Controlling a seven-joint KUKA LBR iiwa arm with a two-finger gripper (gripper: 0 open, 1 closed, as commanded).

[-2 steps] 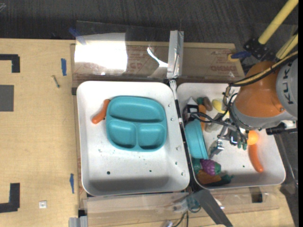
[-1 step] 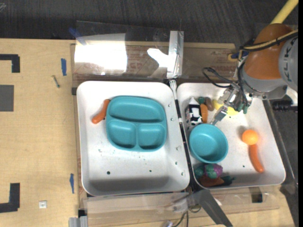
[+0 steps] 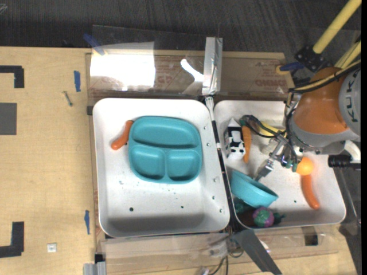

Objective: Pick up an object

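Over the right bin (image 3: pixel 338 213), the tool (image 3: pixel 268 168) hangs just above the tilted teal bowl (image 3: pixel 252 191); whether it is apart or together I cannot tell. Coming down on that thin, slanted rim, it would likely slip off or tip the bowl onto the purple ball (image 3: pixel 262 216). An orange carrot (image 3: pixel 310 192) lies near, while the teal divided plate (image 3: pixel 166 149) sits well apart in the left bin (image 3: pixel 109 171).

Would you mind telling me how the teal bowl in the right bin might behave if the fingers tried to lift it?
The teal bowl looks rigid, thin-walled plastic, so probably light. It lies tilted, so a push may rock it. Its smooth curved wall could slip.
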